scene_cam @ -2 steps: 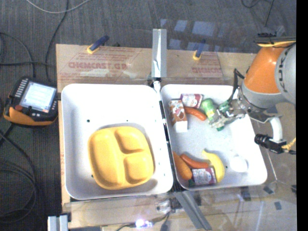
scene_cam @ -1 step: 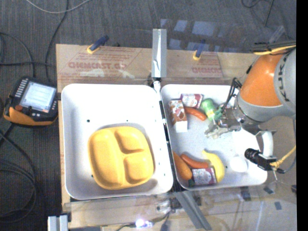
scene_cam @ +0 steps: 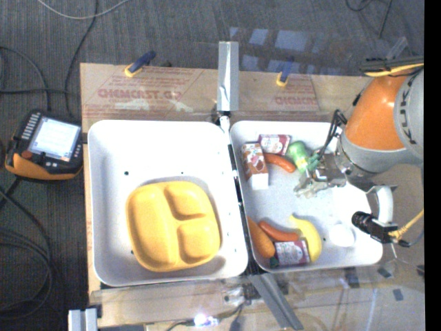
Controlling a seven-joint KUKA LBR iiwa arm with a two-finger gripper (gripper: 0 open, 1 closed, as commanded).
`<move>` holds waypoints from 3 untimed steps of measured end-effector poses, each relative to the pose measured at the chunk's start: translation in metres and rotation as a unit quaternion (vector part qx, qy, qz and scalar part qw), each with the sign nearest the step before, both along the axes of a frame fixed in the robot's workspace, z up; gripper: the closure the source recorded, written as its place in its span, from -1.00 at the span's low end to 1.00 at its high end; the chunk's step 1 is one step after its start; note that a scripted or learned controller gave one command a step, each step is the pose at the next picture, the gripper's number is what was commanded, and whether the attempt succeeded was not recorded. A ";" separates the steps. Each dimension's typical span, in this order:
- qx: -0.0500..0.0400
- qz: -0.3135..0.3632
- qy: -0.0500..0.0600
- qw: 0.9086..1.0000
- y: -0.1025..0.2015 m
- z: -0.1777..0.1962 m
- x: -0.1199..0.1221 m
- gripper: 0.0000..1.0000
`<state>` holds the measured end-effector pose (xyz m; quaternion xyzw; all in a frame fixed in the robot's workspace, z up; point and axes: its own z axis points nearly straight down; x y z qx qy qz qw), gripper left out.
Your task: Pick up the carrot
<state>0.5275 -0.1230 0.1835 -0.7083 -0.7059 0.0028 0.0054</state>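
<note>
Carrot (scene_cam: 259, 238) sits at the near-left corner of your right bin (scene_cam: 344, 209), tucked against a sausage (scene_cam: 279, 231) and banana (scene_cam: 308, 234). Your claw (scene_cam: 311, 183) hovers mid-bin, well apart from it, next to a green thing (scene_cam: 298, 152). Can't tell if the claw is apart or together. Yellow tray (scene_cam: 174, 223) fills the left bin (scene_cam: 110, 185).

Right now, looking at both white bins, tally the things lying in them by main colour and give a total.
Yellow: 2, divided plate, banana
Green: 1, green piece
Orange: 1, carrot
Red: 2, upper long piece, lower long piece
Red-and-white: 3, packs
White: 1, white piece
Total: 10
</note>
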 end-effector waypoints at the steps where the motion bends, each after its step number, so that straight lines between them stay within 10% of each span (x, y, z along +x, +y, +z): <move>1: -0.001 0.111 -0.003 0.994 0.029 0.008 0.016 1.00; 3: -0.001 0.121 -0.002 0.993 0.080 -0.002 -0.004 1.00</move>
